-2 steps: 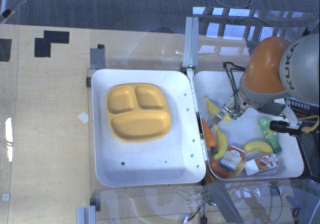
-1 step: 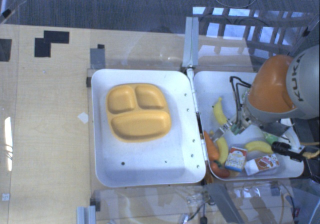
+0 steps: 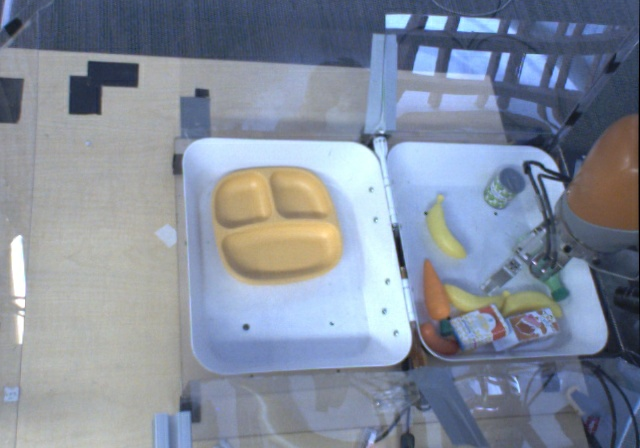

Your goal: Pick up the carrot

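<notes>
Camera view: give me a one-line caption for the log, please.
The hand hangs over the right bin, with the carrot lying apart from it near that bin's left wall, beside two bananas.

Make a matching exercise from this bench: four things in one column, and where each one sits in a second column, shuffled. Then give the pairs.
Things:
1. carrot
2. yellow divided plate
3. small jar
4. juice carton

Places:
A. in the middle of the left bin
B. near the far wall of the right bin
C. along the right bin's near wall
D. by the right bin's left wall, pointing away from the camera

Pairs: 1-D, 2-A, 3-B, 4-C
</notes>
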Robot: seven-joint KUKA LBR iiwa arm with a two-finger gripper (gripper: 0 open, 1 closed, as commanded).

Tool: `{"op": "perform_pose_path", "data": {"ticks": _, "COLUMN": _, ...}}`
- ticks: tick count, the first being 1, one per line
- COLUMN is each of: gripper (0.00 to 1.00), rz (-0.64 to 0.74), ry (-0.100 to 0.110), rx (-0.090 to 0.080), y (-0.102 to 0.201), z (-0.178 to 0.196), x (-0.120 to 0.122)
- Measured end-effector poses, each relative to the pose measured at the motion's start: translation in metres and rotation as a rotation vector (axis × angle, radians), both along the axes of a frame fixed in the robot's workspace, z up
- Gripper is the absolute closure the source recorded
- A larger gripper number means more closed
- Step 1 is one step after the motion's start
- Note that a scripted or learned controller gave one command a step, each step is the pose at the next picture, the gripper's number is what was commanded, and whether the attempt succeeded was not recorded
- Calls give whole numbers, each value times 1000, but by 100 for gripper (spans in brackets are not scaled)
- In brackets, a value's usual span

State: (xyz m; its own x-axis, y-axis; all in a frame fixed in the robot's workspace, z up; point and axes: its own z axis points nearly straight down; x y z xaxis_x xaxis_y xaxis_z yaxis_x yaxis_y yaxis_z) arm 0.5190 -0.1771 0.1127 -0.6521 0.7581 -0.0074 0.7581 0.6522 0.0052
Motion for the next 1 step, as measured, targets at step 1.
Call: {"op": "perform_pose_path", "data": {"ticks": 1, "gripper": 0, "rz": 7, "ry": 1, "rx": 1, "y": 8, "z": 24, "x": 24}}
